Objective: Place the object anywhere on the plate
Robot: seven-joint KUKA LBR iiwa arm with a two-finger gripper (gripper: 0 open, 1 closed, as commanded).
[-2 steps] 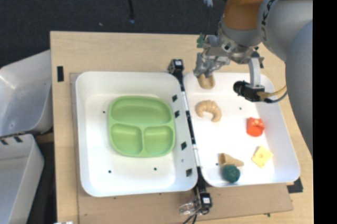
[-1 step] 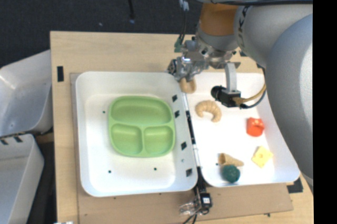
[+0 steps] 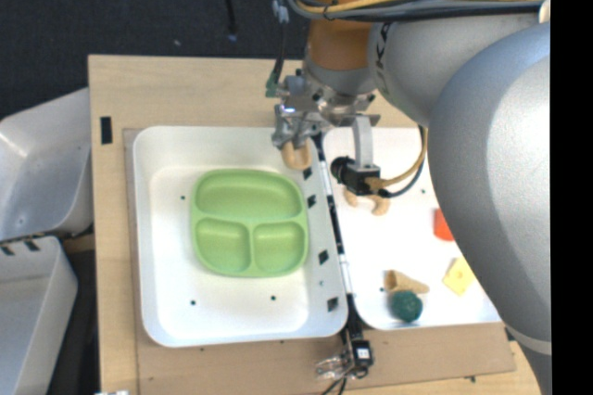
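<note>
The two-finger gripper [image 3: 324, 171] hangs over the divider between the bins, fingers spread wide, nothing between them. The green three-compartment plastic plate [image 3: 248, 222] sits in the left bin; a small teal round object [image 3: 405, 306] lies in the right bin.

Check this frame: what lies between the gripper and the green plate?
In the camera view, little: the gripper hangs just past the green plate's upper-right corner, with a short strip of bare white bin floor between them. No object lies there.
</note>
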